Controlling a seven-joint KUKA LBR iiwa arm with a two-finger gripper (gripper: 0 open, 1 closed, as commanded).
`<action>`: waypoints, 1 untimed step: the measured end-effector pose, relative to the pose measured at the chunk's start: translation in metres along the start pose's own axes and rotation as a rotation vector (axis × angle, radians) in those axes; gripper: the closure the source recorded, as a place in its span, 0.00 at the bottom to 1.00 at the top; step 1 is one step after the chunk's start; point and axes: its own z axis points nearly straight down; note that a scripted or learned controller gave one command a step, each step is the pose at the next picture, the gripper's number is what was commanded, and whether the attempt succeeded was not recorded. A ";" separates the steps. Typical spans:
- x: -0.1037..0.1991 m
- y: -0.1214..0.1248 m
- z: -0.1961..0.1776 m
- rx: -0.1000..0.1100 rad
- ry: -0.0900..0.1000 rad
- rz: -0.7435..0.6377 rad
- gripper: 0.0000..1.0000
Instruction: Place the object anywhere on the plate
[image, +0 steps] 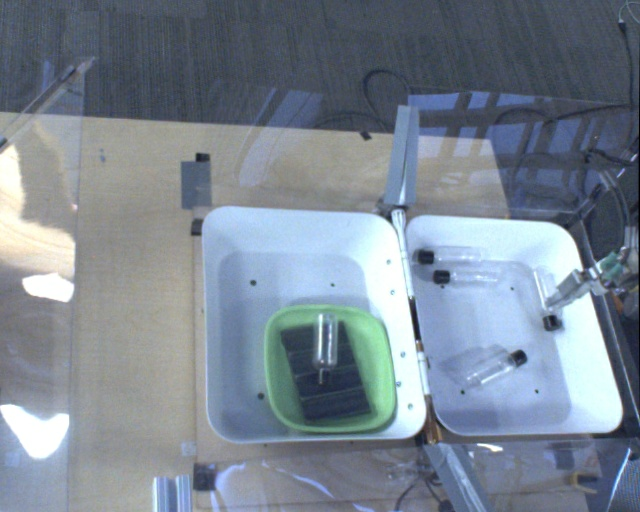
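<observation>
Green plate (283, 395) in the left bin (230, 300) already bears a clear vial (325, 340), so placement looks done; whether the gripper (603, 268) is spread cannot be told.

Plate (376, 350): green, sq. w/ rounded corners, raised rim; sits flat in left bin, toward near-right corner. Dark ribbed insert (300, 378) covers its floor.

Vial on plate (325, 340): clear tube, lies lengthwise on the insert, approx. centre, one end pointing to bin's far wall.

Vials in right bin, clear w/ black caps:
- far-left pair (458, 255) and (470, 275), lying just beside each other, caps to left;
- one near right wall (545, 300), tilted, cap at near end;
- one near centre-front (490, 366), lying at a slant, cap to right.
</observation>
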 end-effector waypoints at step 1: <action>0.006 -0.019 -0.002 -0.001 0.000 0.028 0.00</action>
